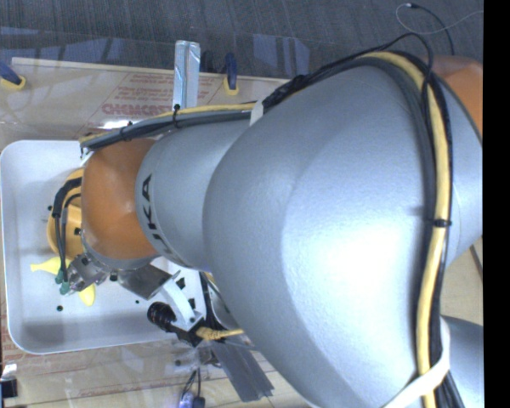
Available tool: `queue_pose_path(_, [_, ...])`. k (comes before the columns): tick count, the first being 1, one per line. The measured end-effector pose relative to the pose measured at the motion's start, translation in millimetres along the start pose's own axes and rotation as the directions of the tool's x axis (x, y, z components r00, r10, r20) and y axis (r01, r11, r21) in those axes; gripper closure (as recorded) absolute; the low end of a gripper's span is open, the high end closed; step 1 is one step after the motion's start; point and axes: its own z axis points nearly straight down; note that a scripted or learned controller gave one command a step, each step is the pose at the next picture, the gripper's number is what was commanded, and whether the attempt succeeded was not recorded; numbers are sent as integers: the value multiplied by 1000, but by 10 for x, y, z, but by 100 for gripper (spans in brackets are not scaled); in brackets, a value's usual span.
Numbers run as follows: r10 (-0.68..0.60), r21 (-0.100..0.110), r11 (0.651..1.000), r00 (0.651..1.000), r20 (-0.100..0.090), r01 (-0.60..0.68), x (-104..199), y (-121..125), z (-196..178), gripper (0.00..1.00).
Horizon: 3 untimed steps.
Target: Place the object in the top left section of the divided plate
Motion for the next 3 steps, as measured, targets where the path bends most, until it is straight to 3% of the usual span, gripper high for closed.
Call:
queue_pose_path(1, [37, -5, 999, 999, 2, -37, -1124, -1, -913, 100])
queue_pose_path(2, [-101, -4, 995, 995, 1, 101, -84, -52, -1138, 100])
queue_pose_path(3, [-137, -8, 991, 991, 3, 137, -450, -289, -2985, 100])
